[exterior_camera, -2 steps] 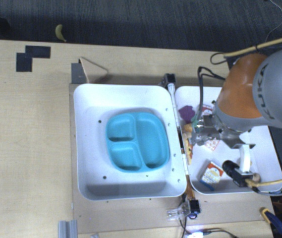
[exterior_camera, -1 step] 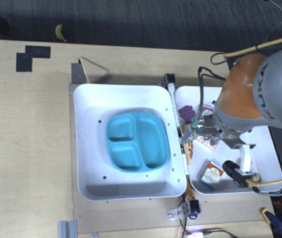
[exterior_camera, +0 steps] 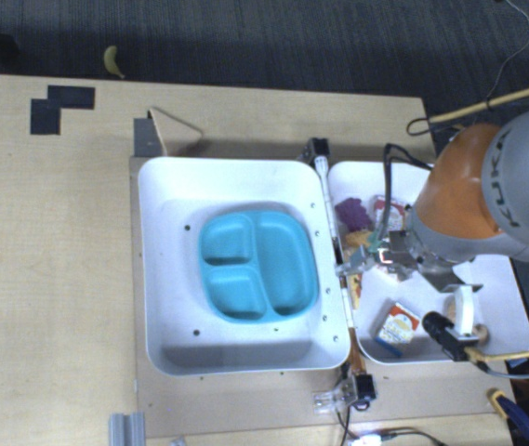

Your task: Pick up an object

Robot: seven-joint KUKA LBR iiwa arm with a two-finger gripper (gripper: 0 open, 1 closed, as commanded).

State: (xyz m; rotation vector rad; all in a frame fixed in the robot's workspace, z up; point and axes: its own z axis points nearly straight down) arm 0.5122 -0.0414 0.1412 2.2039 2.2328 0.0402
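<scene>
Arm low over the cluttered right bin

Gripper (exterior_camera: 368,260) opening can't be judged; it may hit the bin (exterior_camera: 501,277) wall or only nudge the purple item (exterior_camera: 352,214).

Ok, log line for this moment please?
arm: over right bin | gripper: low at its left side | blue tray: in left bin

The arm (exterior_camera: 487,193) covers much of the right bin (exterior_camera: 515,337), hiding its gripper's fingertips and parts of the small objects (exterior_camera: 362,226) beside the bin's left wall, too cluttered to identify.
</scene>
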